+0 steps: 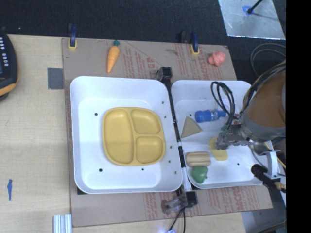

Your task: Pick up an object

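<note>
Two shallow glossy white bins are sitting side by side on a brown cardboard sheet. The left bin [82, 130] is holding a matte yellow divided plate [133, 135], rounded-square, three compartments. The right bin [194, 89] is carrying the small stuff: a blue bottle [209, 115] lying on its side, a tan wedge [190, 127] with a triangular face, a beige rounded block [198, 158], a green lumpy piece [199, 174] touching the block's near side, and a pale yellow piece [217, 149].

The gripper [227, 140] is hanging low in the right bin, right over the pale yellow piece's right edge; whether it's gripping anything, or how wide it's set, can't tell — the wrist and black cabling are covering it. The bottle is lying just up-left of it, the block and green piece down-left.

An orange toy carrot [112, 57] and a pink lump [217, 58] are resting on the cardboard beyond the bins.
</note>
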### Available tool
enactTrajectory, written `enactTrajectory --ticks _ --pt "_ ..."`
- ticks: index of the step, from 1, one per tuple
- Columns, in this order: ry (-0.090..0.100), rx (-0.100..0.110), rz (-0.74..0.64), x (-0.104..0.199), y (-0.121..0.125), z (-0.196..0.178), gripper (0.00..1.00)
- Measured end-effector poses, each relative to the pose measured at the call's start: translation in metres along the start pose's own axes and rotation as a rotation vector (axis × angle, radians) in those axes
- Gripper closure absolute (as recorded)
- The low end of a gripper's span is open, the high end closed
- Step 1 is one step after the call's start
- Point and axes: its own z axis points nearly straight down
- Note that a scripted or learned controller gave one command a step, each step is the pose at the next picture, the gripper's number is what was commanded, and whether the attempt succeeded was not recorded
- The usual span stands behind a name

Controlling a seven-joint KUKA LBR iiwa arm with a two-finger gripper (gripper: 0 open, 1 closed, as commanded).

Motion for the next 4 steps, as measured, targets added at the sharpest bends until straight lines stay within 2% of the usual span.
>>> enactTrajectory --ticks 1,2,3,4 --pt "-0.002 -0.016 -0.003 -0.003 0.060 -0.117 1.00" --pt "0.002 0.000 -0.002 -0.003 0.056 -0.109 0.00" --pt "0.002 0.008 0.005 -0.071 0.049 0.019 0.00" --pt "0.002 -0.004 -0.006 -0.014 0.108 0.011 0.00"
